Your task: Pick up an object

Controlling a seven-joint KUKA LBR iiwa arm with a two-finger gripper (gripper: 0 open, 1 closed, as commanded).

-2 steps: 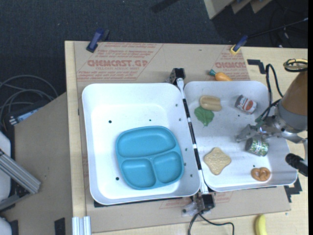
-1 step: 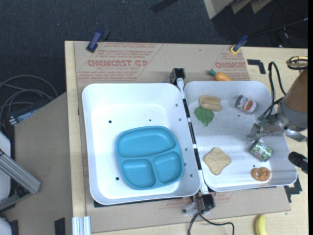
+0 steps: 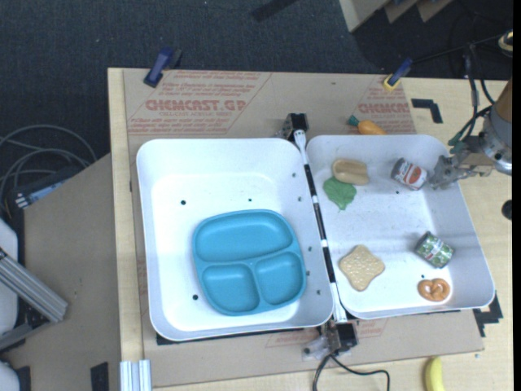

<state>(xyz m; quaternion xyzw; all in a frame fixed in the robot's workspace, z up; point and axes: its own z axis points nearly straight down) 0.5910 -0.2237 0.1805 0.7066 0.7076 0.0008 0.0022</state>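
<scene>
The gripper sits low at the upper right of the right bin, just beside the small red-and-white can; how its jaws stand I cannot tell, and nothing shows held. The can, lying on its side, looks light, stiff and apt to roll, so grip it across its round body. The bin wall crowds the right, with open floor toward the bread roll.

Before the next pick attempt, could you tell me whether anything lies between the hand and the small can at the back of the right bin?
Nothing visible does. The hand sits just right of the small can, with bare floor of the right bin around them. The bread roll and green leaf lie on the can's far side.
</scene>
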